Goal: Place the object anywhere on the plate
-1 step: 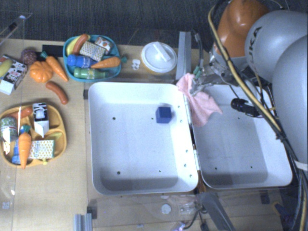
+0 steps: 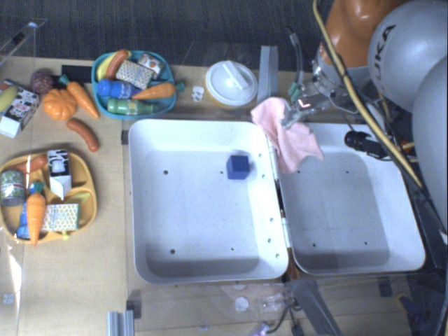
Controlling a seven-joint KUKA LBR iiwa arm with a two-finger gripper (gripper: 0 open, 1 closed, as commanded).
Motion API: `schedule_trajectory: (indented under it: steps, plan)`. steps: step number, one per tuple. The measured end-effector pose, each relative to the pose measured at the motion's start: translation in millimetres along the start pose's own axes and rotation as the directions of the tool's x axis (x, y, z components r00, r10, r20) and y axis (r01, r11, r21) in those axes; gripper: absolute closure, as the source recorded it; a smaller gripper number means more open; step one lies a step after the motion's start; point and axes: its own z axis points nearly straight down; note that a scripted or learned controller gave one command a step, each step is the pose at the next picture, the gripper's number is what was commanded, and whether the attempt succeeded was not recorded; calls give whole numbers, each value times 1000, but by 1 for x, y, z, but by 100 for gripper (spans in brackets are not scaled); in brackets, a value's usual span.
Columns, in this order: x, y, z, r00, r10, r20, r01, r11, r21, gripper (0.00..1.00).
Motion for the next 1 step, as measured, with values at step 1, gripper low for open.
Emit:
schedule_trajectory:
  steps: [1]
  plan:
    - [51,-22,-3,920,-393,-1,393,920,0,100]
